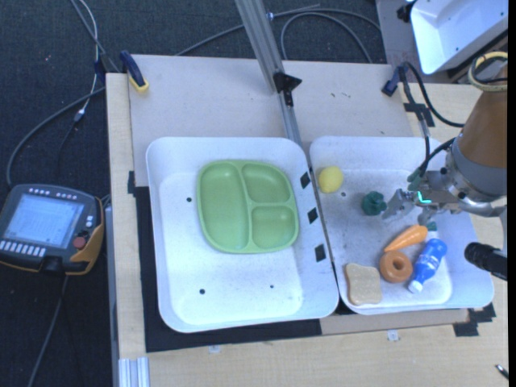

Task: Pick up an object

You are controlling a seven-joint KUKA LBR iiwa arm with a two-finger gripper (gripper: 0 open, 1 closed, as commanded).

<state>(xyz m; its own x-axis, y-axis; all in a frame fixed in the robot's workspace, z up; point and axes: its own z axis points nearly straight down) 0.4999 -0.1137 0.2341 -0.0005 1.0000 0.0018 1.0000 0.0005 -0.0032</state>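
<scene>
In the right bin (355, 158) lie a yellow ball (330, 178), a dark green toy (372, 204), an orange carrot (406, 236), a brown doughnut (395, 266), a blue bottle (426, 264) and a slice of bread (364, 284). My gripper (401, 203) reaches in from the right and hangs low over the bin, just right of the green toy and above the carrot. Its fingers stand apart with nothing between them.
The left bin (173, 240) holds a green divided plate (247, 205). A metal pole (260, 22) slants across the back of the bench. A teach pendant (48, 228) lies on the floor at the left. Clamps sit at the bench's back corners.
</scene>
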